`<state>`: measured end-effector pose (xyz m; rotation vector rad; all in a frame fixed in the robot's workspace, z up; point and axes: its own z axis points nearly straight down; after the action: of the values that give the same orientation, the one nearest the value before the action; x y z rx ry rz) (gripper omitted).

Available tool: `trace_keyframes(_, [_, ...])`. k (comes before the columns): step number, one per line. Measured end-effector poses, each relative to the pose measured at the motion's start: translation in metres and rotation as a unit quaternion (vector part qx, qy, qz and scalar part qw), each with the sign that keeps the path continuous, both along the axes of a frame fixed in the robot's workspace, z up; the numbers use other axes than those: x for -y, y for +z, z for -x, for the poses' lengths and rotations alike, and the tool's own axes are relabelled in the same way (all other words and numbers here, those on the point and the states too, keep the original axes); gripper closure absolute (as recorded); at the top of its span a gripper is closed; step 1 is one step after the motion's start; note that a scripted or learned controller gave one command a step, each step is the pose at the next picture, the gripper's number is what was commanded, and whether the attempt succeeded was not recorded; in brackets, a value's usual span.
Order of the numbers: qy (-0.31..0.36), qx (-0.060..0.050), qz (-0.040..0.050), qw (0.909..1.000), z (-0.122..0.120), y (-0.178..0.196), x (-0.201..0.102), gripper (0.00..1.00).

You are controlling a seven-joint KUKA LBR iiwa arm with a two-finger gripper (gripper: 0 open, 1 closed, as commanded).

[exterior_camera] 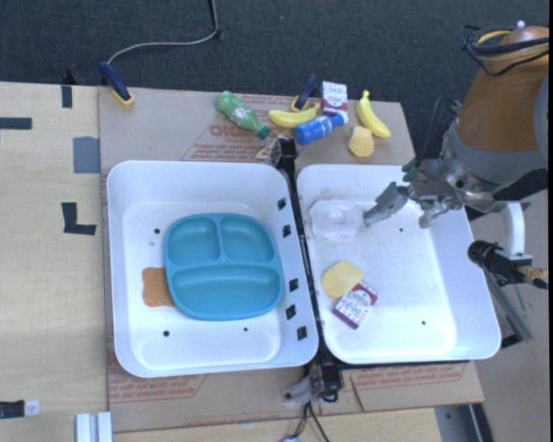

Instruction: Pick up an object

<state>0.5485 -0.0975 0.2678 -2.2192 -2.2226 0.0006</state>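
The right bin (461, 339) holds a clear plastic cup (333, 219) near its back left, a pale yellow chip-like piece (341, 277) and a red and white packet (355, 305) further forward. My gripper (405, 211) hangs over the back of this bin, just right of the clear cup. It is open, its fingers (381, 209) spread wide with nothing between them. The left bin (129, 339) carries a blue divided plate (223, 265) with a tan cracker-like piece (154, 286) tucked at its left edge.
On the cardboard behind the bins lie a green bottle (239, 113), two toy bananas (293, 116) (373, 116), a blue bottle (319, 129), a small red and white box (334, 94) and a yellow piece (360, 142). A black divider (300, 247) runs between the bins.
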Motion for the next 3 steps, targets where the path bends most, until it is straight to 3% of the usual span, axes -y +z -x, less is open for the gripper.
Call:
trace_keyframes(1, [0.000, -0.001, -0.0003, 1.0000, 0.026, -0.092, -0.004, 0.00])
trace_keyframes(2, [-0.001, -0.002, -0.0005, 1.0000, 0.029, -0.159, -0.001, 0.00])
trace_keyframes(3, [0.000, 0.001, -0.0001, 1.0000, -0.026, -0.182, -0.001, 0.00])
